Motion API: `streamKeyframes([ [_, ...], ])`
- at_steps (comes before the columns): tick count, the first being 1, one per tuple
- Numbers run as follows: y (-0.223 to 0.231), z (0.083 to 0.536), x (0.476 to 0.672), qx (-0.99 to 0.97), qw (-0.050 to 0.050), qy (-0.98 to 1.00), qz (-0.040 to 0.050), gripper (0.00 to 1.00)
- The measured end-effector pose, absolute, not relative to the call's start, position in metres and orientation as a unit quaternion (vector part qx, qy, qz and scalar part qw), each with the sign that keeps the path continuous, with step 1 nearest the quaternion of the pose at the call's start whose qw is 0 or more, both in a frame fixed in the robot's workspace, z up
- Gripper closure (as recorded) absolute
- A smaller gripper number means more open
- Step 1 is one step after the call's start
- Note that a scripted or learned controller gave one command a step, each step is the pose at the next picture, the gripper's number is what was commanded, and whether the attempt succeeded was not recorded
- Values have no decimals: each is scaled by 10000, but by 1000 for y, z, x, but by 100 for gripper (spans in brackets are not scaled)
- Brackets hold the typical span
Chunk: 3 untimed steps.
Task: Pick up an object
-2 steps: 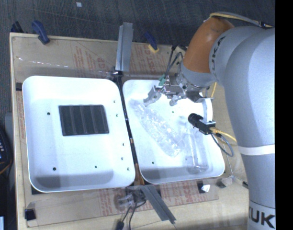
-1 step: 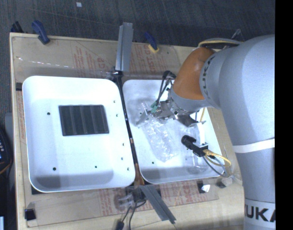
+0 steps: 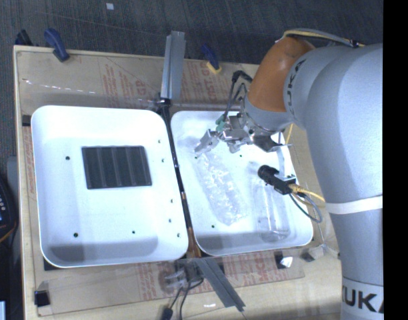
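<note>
The camera view looks down at a slant on two shallow white plastic bins standing side by side on the wooden bench. The left bin (image 3: pixel 51 179) holds one thing, a flat dark grey ribbed rectangular panel (image 3: pixel 117 167), lying near its middle with its long side running left to right. The right bin (image 3: pixel 197 235) holds two clear things: a crumpled transparent plastic bottle (image 3: pixel 221 189) in the middle, and a second, smoother clear plastic container (image 3: pixel 272 212) near the right wall, hard to make out against the white. The grey arm with the orange band reaches in from the right, and its two-finger gripper (image 3: pixel 221 137) hangs over the far part of the right bin, just beside the upper end of the crumpled bottle. I cannot tell how the gripper stands, and I see nothing held in it. The bottle lies from the gripper toward the near edge of the bin, and its long axis runs from far-left to near-right, a little slanted. In my judgement the crumpled bottle is the nearest thing to pick, so the gripper should come down across this axis, not along it.
</note>
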<state>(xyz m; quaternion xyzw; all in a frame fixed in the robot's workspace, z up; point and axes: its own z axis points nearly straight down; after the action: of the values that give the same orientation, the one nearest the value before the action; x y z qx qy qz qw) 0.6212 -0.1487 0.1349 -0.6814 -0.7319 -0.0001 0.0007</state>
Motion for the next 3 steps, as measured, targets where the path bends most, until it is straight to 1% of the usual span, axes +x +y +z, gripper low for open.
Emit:
streamKeyframes([
  [1, -157, 129, 572, -7217, 22, -6922, 15, 0],
  [2, -115, 93, 609, -6881, -35, -7256, 16, 0],
  [3, -164, 167, 591, -7206, 7, -6934, 3, 0],
])
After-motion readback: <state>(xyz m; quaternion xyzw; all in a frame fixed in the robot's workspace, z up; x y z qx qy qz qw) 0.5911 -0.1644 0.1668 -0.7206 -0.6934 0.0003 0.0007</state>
